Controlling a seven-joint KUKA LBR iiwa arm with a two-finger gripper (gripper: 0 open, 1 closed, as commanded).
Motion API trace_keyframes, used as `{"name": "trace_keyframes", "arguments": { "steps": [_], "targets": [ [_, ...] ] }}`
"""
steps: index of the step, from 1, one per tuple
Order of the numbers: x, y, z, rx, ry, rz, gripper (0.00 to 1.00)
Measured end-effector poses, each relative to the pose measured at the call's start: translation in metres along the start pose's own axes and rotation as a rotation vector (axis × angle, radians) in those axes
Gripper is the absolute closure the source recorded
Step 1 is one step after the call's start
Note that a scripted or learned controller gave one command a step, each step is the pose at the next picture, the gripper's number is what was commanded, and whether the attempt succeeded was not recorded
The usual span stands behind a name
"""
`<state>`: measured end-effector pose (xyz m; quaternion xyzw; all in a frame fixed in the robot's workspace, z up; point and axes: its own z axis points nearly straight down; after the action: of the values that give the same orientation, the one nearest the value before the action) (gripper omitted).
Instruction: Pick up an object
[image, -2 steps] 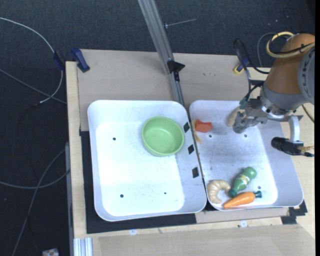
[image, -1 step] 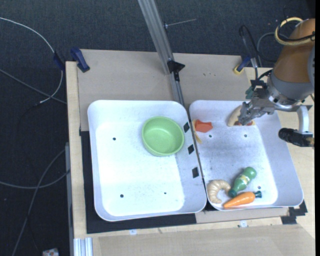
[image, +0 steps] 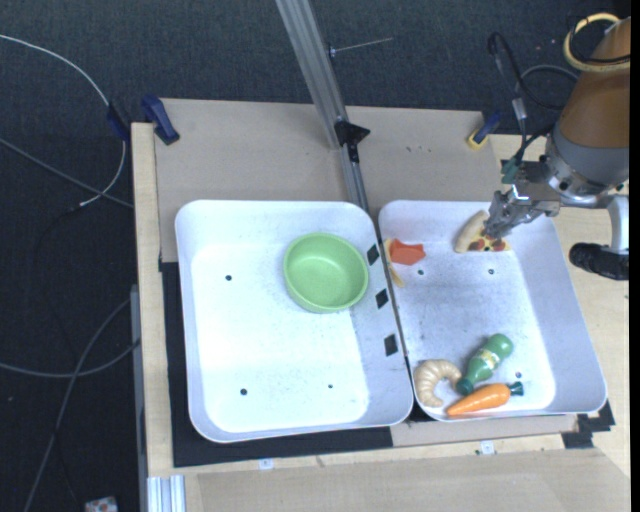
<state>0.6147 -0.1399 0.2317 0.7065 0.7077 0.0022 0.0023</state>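
My gripper (image: 500, 226) hangs over the far right corner of the right bin (image: 545, 300), right above a tan pizza-slice toy (image: 472, 236) that lies against the bin's back wall. An orange block (image: 405, 252) sits at the bin's far left. At the near edge lie a beige croissant (image: 436, 378), a green bottle (image: 487, 360) and an orange carrot (image: 481, 399). A green bowl (image: 325, 271) stands in the left bin (image: 260, 370).
A grey metal post (image: 320, 75) slants over the bench and ends between the two bins. Blue clamps (image: 158, 120) sit at the bench's far corners. Cables run across the dark floor at left.
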Motion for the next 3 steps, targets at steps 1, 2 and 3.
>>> {"name": "trace_keyframes", "arguments": {
  "steps": [1, 2, 3],
  "targets": [
    [0.06, -0.02, -0.007, 0.016, 0.008, -0.004, 1.0],
    [0.114, -0.029, 0.002, 0.02, 0.006, -0.004, 1.0],
    [0.172, -0.044, -0.011, 0.02, 0.007, -0.005, 1.0]
  ]
}}
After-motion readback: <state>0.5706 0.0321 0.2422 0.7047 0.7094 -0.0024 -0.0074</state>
